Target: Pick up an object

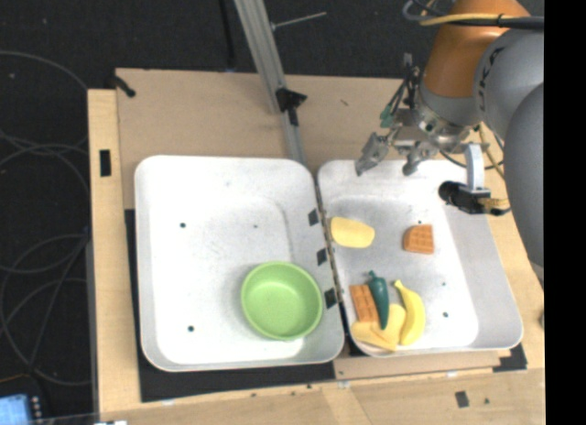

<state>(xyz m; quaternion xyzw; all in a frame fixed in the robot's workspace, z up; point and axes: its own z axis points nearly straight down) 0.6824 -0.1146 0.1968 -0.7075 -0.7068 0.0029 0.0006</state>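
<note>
Pincer [390,159] spread apart and grasping nothing, over the far rim of the right bin [476,313], yellow potato-like piece [352,233], orange waffle [419,239], banana [411,313] inside that bin, green bowl [281,299] in the left bin [192,203]

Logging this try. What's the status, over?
Tool open, holding nothing, above right bin's far edge. Yellow piece, orange block lie apart, unobstructed.

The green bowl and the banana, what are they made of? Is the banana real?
The green bowl looks like plastic: one even colour, smooth, softly matte. The banana is probably a plastic toy too, since its yellow is flat and spotless, though this view cannot settle it.
</note>
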